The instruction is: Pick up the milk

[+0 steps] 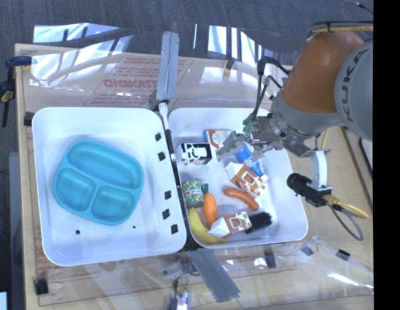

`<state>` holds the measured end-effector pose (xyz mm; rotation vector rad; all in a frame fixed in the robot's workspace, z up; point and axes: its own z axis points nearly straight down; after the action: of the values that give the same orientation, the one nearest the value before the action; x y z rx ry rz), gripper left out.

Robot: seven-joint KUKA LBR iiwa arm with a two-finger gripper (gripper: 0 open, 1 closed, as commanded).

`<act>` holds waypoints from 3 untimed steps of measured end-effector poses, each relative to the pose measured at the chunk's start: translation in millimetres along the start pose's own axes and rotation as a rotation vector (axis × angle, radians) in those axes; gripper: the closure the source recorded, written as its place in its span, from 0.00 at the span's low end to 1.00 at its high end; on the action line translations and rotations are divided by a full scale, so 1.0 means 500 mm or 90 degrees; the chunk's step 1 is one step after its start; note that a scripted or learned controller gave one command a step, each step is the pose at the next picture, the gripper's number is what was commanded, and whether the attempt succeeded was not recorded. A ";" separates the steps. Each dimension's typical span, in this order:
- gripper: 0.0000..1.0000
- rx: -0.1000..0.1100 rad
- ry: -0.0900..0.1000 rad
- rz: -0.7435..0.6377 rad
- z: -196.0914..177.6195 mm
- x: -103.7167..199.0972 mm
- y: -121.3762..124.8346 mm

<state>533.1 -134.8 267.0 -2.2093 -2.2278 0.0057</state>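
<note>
Two white bins [44, 173] sit side by side; fingers [242, 144] hover over the milk [195, 152], state unclear.

Milk [196, 152]: small carton, white with black cow-style patches, lying on its side in the right bin's upper-left part, close to the wall that divides the two bins. One end points left toward that wall, the other right toward a red-and-white carton just beside it. It sits apart from the green can below it, on bare white bin floor, nothing on top of it.
</note>
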 end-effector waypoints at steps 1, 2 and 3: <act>0.00 0.000 0.000 -0.069 0.205 -0.122 -0.029; 0.00 -0.019 -0.007 0.023 0.319 -0.160 0.054; 1.00 -0.029 -0.011 0.020 0.287 -0.164 0.065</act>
<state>565.5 -216.7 123.2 -2.2763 -2.2237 -0.0259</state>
